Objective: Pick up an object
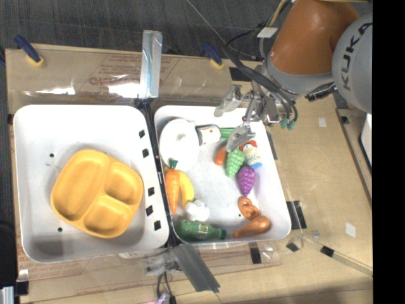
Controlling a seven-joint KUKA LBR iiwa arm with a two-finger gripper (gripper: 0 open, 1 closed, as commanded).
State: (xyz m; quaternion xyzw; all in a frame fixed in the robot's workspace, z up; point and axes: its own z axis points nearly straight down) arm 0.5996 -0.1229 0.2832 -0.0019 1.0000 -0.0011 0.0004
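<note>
Camera view is showing the two-finger gripper (239, 133) hanging over the right white bin (278, 189); whether it is clenched or released, I cannot tell. A bumpy green plastic grape bunch (235, 162) is lying just at its 6 o'clock, apparently touching. A knobbly purple grape bunch (246, 179) is sitting at 5 o'clock. A smooth yellow sectioned plastic tray (96, 192) is resting in the left white bin (31, 170).
</note>
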